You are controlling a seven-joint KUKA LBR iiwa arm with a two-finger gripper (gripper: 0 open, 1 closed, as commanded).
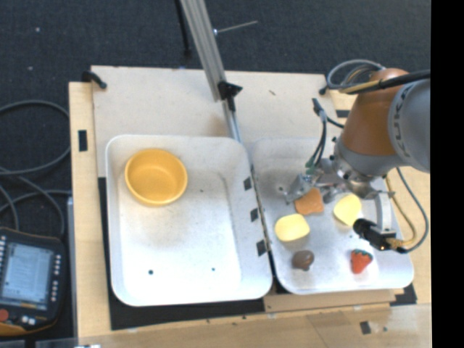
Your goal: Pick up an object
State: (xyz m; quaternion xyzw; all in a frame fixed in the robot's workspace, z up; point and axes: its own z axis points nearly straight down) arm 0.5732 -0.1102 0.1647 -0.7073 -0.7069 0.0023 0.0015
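Bench (159,100) carries two white bins, with the gripper (310,187) as the reference for every place. The left bin (181,252) is well apart from the gripper, toward the view's left. The right bin (279,167) is directly under the gripper. The arm (377,129) comes in from the view's right and drops to the gripper over the upper middle of the right bin. A yellow bowl (156,176) sits upright in the left bin, far to the view's left of the gripper and about level with it.

A yellow piece (292,228) lies near the gripper, below and slightly left in the view. A second yellow piece (348,209) lies near it, to the lower right. The orange-brown piece (310,204) is the likely target. It lies just beside the gripper on its lower side in the view, possibly touching. Its longer side appears to slant a little across the view, but it is too small to be sure. A red piece (361,262) lies further off to the lower right. A brown lump (303,259) lies almost straight below the gripper in the view, beyond the first yellow piece.

Whether the gripper is released or clamped on anything cannot be told at this size.

Judgement: the key relation is that the orange-brown piece is the closest thing, so only a short move down and toward the view's bottom is needed. The first yellow piece is close enough to get nudged.
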